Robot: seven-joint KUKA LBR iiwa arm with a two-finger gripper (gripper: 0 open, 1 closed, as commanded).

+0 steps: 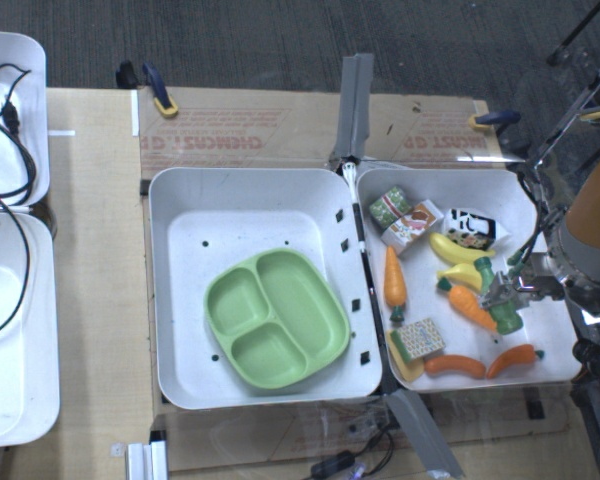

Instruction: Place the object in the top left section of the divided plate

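Wooden bench (pixel 100 268) bore two white bins; green divided plate (pixel 277 317) lay in the left bin (pixel 180 208), all sections bare. Gripper (pixel 502 290) hovered low in the right bin (pixel 420 180) at three o'clock of the plate, over an orange carrot (pixel 470 308) among toy foods; jaw state impossible to tell.

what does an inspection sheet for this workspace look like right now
surface: pale wooden bench bearing two shallow white bins
job's things: green three-section plastic plate in the left bin, sections bare
clutter: toy carrots, yellow banana, small food boxes in the right bin
grippers: tool low among the right bin's toys, grip unclear
cables: black cables over a white tray, far left
surroundings: dark floor; clamps on bench edge
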